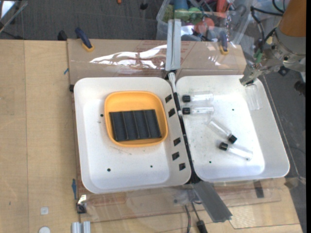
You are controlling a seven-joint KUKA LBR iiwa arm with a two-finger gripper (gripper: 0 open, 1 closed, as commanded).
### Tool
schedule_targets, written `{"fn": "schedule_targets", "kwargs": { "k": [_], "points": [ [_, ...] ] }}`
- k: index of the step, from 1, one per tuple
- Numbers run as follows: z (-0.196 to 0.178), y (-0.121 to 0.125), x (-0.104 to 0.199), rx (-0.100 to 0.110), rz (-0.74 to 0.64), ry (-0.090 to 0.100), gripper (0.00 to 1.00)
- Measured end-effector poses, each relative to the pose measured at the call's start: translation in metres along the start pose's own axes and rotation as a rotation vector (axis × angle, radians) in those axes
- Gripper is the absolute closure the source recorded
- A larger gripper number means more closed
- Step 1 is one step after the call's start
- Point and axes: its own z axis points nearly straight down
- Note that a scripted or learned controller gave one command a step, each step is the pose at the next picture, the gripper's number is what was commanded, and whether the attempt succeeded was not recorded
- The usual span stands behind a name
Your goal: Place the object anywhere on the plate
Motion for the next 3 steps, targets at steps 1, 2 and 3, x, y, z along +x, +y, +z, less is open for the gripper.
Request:
{"fn": "schedule_targets", "kwargs": {
  "k": [1, 2, 3],
  "points": [
    [-0.016, -0.001, -0.007, -0.001, -0.268, 0.000, 1.00],
    [-0.109, -0.012, -0.055, -0.005, -0.780, -0.003, 1.00],
    [-0.188, -0.027, -0.057, -0.004, -0.909, -0.002, 1.00]
  ]
}}
